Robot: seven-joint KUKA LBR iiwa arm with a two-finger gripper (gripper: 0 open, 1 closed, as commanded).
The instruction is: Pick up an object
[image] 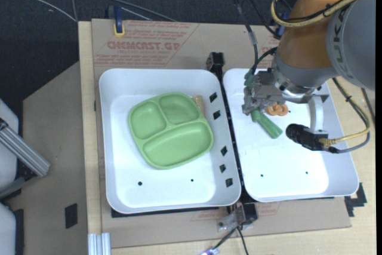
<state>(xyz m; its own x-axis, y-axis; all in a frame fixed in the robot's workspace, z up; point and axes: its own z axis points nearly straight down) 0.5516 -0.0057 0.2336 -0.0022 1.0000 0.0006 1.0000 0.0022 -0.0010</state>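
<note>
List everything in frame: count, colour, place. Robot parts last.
divided plate: 1, light green, three compartments, in the left bin, lying flat
green stick-shaped object: 1, green, in the right bin, under the gripper
small orange object: 1, orange, right bin, beside the green stick-shaped object, partly hidden by the arm
left bin: 1, white, left half of the bench
right bin: 1, white, right half of the bench
cardboard sheet: 1, brown with red print, under both bins
blue clamp: 1, blue and yellow, back left edge of the cardboard sheet
arm: 1, grey with orange band, reaching in from the right over the right bin
gripper: 1, grey metal, low over the right bin at the green stick-shaped object
</note>
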